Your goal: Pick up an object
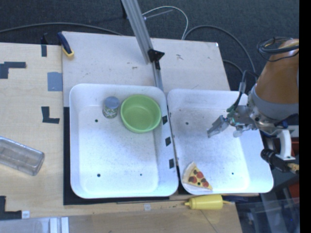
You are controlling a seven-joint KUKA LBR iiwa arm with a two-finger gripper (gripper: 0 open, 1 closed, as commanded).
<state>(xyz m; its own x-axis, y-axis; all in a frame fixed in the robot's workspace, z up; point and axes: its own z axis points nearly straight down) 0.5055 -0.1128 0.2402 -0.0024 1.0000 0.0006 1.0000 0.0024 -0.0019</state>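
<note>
Gripper: the gripper is seen over the right bin, near its right side, at the end of the grey arm with the orange band.
Fingers: two dark fingers are seen pointing left and down; whether they are spread or closed cannot be told, and nothing is seen between them.
Pizza slice: a pizza slice is found in the right bin's near left corner, well apart from the fingers, below and to the left of them.
Pizza shape: a flat triangle is shown, yellow at the crust, with red rounds on top.
Bowl: a green bowl is placed in the left bin, at its far right, well apart from the fingers.
Bowl shape: round, smooth and plain, with an open top.
Jar: a small jar with a grey lid is set touching or just beside the bowl, on its left.
Bins: both are shallow, white, speckled with dark marks, with rounded corners.
Bottle: a yellow bottle is laid on its side on the bench, just beside the right bin's near rim.
Cup: a clear plastic cup is laid on its side on the wooden bench, left of the bins.
</note>
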